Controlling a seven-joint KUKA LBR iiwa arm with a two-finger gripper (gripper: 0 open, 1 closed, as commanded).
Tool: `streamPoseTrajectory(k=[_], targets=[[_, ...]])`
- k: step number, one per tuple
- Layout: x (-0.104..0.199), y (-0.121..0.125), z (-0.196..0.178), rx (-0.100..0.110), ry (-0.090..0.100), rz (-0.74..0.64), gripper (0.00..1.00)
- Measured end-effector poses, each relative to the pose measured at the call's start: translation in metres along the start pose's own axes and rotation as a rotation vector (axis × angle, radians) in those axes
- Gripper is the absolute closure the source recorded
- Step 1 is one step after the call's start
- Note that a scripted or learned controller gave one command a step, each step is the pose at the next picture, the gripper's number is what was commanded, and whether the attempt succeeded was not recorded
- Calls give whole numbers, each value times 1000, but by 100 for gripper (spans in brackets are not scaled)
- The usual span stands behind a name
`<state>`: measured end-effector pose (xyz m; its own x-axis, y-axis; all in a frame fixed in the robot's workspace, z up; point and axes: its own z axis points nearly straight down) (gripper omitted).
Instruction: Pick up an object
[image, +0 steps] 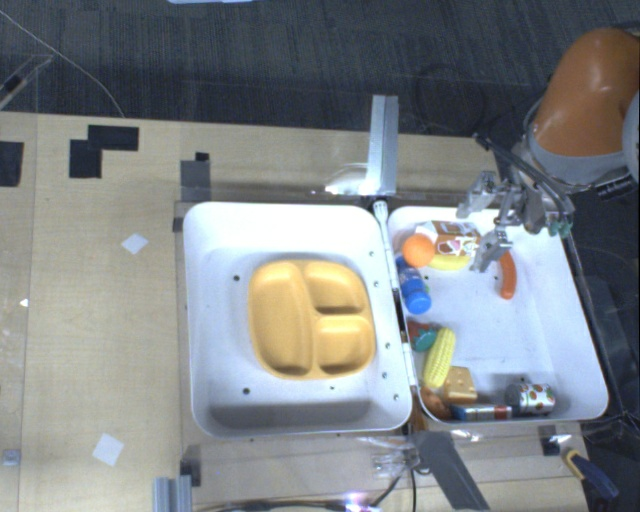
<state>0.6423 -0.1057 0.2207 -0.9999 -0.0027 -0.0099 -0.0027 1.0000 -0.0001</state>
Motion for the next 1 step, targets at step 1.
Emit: streamPoseTrajectory(k=[1], targets=[[-21, -88, 55, 2, 2, 379, 0]])
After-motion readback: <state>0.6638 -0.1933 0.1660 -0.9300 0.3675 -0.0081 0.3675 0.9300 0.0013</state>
